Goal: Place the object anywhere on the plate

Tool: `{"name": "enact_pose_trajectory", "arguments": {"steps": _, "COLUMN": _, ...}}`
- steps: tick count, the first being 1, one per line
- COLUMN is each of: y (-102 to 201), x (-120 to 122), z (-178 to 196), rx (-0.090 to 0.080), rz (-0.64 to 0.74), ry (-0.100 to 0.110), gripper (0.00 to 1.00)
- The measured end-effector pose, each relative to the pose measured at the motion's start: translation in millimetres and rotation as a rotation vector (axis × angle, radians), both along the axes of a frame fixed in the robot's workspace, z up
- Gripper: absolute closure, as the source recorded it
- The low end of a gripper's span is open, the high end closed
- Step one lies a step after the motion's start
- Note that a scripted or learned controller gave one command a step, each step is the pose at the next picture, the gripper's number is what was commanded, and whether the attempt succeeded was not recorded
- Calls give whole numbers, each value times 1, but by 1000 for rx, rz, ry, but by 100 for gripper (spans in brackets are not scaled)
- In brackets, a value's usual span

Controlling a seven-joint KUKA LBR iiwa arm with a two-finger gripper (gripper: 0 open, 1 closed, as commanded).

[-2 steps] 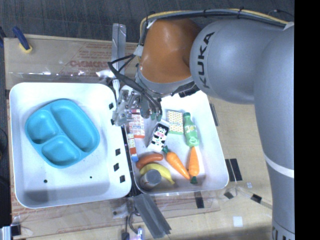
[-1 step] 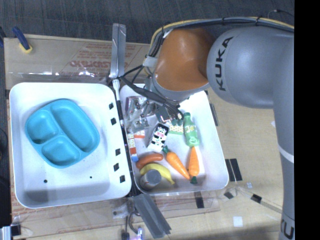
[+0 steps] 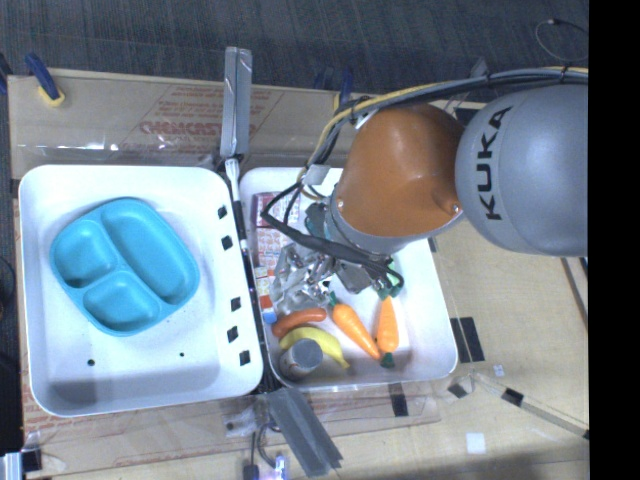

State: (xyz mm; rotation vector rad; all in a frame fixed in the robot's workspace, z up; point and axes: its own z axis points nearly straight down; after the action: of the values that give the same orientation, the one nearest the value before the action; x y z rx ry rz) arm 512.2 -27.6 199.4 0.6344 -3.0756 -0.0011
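Overhead, slanted view: arm lowered over the right bin, plate in the left bin

Seen from above, the surface (image 3: 520,268) carries two shallow white bins side by side; the left bin (image 3: 60,368) holds a blue plate (image 3: 123,263) with three compartments, lying toward the bin's far left part; the right bin (image 3: 430,318) holds the toy foods, clustered at its near edge; a red sausage (image 3: 300,319) lies just beside a yellow banana (image 3: 318,346), and a grey round object (image 3: 303,359) rests against the banana; two orange carrots lie to their right, one slanted (image 3: 355,330) and one nearly upright (image 3: 388,330), close together; a printed card (image 3: 268,238) lies flat along the bin's left wall. The grey arm (image 3: 520,168) with its orange band (image 3: 400,178) reaches in from the right and hangs over the right bin; the hand (image 3: 305,278) sits low above the sausage and banana; whether it is open or closed cannot be told, since cables and metal parts blur together there.
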Motion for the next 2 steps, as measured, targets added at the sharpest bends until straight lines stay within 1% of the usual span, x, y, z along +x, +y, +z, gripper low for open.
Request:
{"name": "enact_pose_trajectory", "arguments": {"steps": 1, "y": 53, "x": 34, "z": 6, "rx": 1, "rz": 355, "ry": -3, "gripper": 100}}
{"name": "enact_pose_trajectory", "arguments": {"steps": 2, "y": 90, "x": -16, "z": 47, "rx": 1, "rz": 619, "ry": -2, "gripper": 100}}
